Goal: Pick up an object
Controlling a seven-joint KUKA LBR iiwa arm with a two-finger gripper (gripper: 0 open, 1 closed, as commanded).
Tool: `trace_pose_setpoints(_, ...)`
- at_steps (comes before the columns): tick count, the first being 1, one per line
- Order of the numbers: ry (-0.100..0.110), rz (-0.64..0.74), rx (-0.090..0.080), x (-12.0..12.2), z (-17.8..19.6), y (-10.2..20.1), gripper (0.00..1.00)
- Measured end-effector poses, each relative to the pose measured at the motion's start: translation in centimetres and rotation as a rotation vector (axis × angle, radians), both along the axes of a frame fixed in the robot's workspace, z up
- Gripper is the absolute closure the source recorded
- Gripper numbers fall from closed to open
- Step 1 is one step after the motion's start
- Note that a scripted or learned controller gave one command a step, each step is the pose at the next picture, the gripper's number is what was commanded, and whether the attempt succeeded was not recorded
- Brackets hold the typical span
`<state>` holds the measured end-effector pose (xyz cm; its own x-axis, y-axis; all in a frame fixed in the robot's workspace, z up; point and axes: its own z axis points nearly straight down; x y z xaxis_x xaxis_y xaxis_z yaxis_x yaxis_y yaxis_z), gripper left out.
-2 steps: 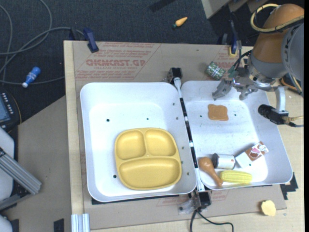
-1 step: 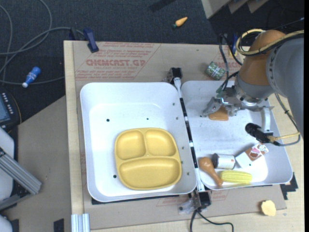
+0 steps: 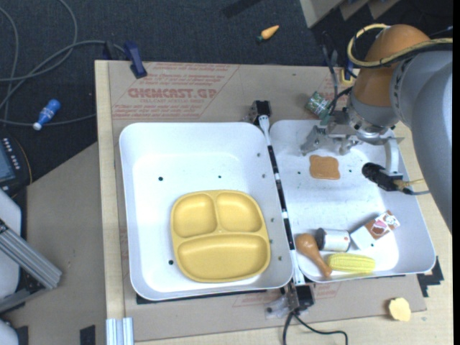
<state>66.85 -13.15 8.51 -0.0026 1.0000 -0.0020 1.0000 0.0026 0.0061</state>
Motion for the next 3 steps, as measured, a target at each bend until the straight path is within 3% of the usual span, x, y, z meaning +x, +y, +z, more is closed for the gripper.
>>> trace_pose_setpoints(1, 0.011, -0.003, 0.004, -3.7, -0.1, 1.7, 0.0)
trace_pose_setpoints(2, 0.003, -0.002, 0.002, -3.4, 1.1, 1.6, 1.0)
trace_pose_setpoints(3, 0.008, -0.009, -0.001, -5.1, 0.4, -5.3, 1.0)
